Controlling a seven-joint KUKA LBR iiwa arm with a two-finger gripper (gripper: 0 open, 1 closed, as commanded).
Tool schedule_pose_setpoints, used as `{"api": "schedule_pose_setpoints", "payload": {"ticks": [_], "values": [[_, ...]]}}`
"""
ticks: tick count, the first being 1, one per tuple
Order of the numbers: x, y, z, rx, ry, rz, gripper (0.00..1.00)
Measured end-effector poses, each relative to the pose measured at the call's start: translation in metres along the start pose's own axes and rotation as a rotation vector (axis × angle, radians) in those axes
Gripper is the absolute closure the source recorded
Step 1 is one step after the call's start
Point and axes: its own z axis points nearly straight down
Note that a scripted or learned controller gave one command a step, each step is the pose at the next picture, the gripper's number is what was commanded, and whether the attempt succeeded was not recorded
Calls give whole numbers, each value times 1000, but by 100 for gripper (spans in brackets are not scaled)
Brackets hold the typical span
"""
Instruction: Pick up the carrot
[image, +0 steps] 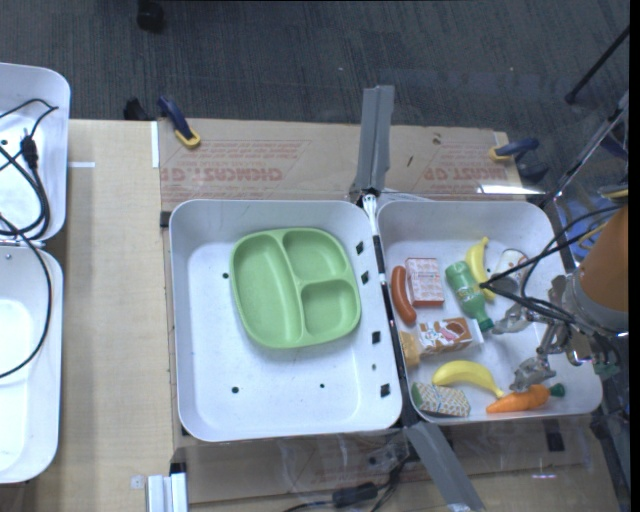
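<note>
Bench inspection: two shallow white bins are seen side by side, the left bin (200, 330) and the right bin (455, 215). In the left bin a green divided plate (296, 287) is found lying flat, toward the bin's 12 o'clock half. The carrot (519, 401) is located in the right bin at about 5 o'clock, lying on its side with its green top turned toward 3 o'clock. Just at its 9 o'clock side a yellow banana (468, 375) is noted, and further toward 9 o'clock a patterned packet (443, 400). A second banana (480, 264) and a green bottle (468, 293) are placed near the bin's centre, with a sausage (403, 294), a pink box (425, 281) and a small carton (447, 336) toward 9 o'clock. The gripper (533, 372) is observed directly above the carrot's top end, at roughly 12 o'clock from it, reaching in from 3 o'clock. Whether its fingers are spread or pressed together cannot be told, and contact with the carrot cannot be confirmed.
</note>
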Motion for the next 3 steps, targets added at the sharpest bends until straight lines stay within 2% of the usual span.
{"api": "schedule_pose_setpoints", "payload": {"ticks": [1, 2, 3], "values": [[-6, -10, -1, -1, -5, -274, 0], [-6, -10, -1, -1, -5, -330, 0], [-7, -9, -1, -1, -6, -463, 0]]}}
